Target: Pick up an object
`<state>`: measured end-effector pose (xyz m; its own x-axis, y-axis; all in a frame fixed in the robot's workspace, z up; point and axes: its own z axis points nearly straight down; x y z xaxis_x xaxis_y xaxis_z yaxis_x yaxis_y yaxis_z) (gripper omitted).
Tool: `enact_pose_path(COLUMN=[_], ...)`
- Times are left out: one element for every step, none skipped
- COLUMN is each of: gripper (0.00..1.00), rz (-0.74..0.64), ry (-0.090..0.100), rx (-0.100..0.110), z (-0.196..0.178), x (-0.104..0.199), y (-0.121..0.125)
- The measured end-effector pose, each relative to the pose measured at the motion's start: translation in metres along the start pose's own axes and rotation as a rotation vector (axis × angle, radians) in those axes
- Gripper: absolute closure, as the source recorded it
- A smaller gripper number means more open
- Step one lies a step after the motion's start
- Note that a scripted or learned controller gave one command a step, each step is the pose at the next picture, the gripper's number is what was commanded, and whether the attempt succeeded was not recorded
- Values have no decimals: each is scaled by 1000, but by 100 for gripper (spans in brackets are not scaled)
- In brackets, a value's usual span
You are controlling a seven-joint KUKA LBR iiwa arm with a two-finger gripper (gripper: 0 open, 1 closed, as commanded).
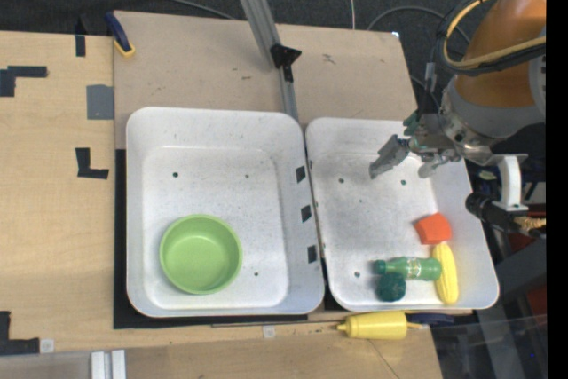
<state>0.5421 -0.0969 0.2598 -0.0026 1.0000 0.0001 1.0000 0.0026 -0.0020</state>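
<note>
My gripper (402,169) hangs over the upper part of the right bin (355,209), open, with nothing between its fingers. Below it, near the bin's lower right corner, lie an orange block (432,229), a yellow banana-shaped object (446,272), a green bottle (408,268) on its side and a small dark green object (389,287). These lie close together, the bottle touching the yellow object. The left bin (213,146) holds a light green bowl (201,254) at its lower left.
A yellow bottle (376,326) lies on the bench just outside the right bin's front rim. A grey metal pole (257,0) slants down to the gap between the bins. The arm's orange band (506,31) rises at the right.
</note>
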Motion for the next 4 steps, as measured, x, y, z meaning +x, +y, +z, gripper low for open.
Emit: enact_pose_path(gripper=[0, 0, 0, 0], rz=[1, 1, 2, 2], ry=[0, -1, 0, 0], rx=[0, 4, 6, 6], z=[0, 43, 103, 154], x=[0, 0, -8, -8], y=[0, -2, 0, -1])
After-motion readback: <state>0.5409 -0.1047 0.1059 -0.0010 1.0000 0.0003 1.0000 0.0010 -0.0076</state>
